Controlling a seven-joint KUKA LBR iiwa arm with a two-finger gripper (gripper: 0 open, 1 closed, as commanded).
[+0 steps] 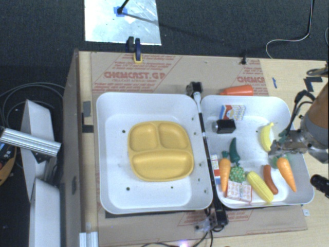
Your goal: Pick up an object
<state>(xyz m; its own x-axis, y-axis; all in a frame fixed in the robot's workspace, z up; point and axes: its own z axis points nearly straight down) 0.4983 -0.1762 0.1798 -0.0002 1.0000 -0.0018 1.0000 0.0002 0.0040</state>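
Two shallow white bins side by side on worktop (169, 68). Left bin (115, 115) carrying yellow divided plate (160, 151), three compartments, roughly centred. Right bin (257, 107) crowded with toy food: banana (265, 136) near right wall, orange carrot (286, 173) just below it by right edge, red sausage (271, 179) beside that carrot, corn cob (260, 186) lying diagonally next to sausage, small carrot (225, 173) near left wall, green leafy piece (237, 173) just beside it, dark green vegetable (233, 151) above, black block (225, 126) and small printed carton (232, 111) toward far end, red-white packet (240, 191) at near edge. Orange-red item (236, 90) lying outside bin on worktop past far rim. Jaws (288, 147) low over right side of right bin, between banana and orange carrot, close to both; opening width impossible to tell, nothing seen gripped.
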